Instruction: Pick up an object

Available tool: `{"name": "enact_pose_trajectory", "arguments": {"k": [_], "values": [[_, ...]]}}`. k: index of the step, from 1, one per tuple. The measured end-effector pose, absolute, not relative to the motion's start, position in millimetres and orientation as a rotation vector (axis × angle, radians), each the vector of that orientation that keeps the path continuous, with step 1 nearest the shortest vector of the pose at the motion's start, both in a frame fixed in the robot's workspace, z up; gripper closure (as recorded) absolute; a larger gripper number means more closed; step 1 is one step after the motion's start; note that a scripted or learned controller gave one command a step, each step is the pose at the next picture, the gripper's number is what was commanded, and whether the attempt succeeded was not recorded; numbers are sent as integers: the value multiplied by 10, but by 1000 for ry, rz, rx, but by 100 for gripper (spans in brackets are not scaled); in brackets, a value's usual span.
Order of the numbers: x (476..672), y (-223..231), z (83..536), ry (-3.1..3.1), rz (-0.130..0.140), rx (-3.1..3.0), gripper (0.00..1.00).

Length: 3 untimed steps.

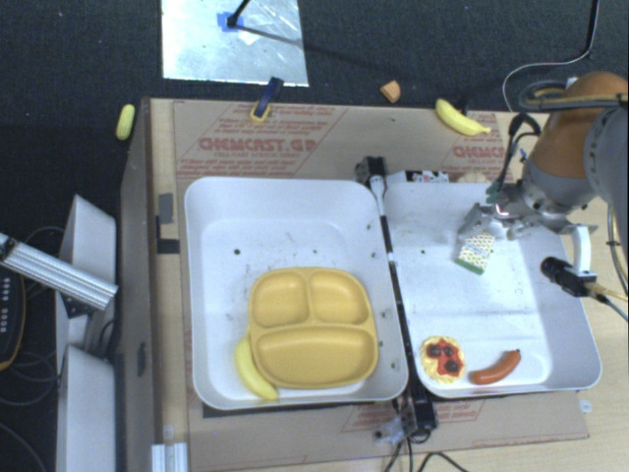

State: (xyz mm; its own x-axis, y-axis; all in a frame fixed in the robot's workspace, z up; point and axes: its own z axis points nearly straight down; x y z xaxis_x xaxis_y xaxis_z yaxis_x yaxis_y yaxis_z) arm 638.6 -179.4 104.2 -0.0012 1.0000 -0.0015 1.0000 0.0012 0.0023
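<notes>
In the right bin (pixel 560 308) a small green-and-white patterned packet (pixel 476 253) lies near the back. My gripper (pixel 488 218) hangs right over the packet's upper edge, reaching in from the right, and looks to be touching or nearly touching it. Its metal tip hides the contact point. At the bin's front lie a round pizza toy (pixel 443 357) and an orange-red sausage (pixel 494 367), well away from the gripper.
The left bin (pixel 211 254) holds a yellow divided plate (pixel 313 324) with a banana (pixel 254 370) at its front left. On the bench behind the bins lie another banana (pixel 460 117), an orange bit (pixel 391 90) and a blue-yellow clip (pixel 265 98).
</notes>
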Motion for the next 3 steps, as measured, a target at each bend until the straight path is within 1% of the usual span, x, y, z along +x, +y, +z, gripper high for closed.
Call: {"name": "enact_pose_trajectory", "arguments": {"k": [1, 2, 3], "values": [[6284, -1603, 974, 2225, 1, 2216, 0], [6300, -1608, 1097, 2224, 6, 2211, 100], [5967, -1652, 1690, 2221, 3, 2217, 100]]}}
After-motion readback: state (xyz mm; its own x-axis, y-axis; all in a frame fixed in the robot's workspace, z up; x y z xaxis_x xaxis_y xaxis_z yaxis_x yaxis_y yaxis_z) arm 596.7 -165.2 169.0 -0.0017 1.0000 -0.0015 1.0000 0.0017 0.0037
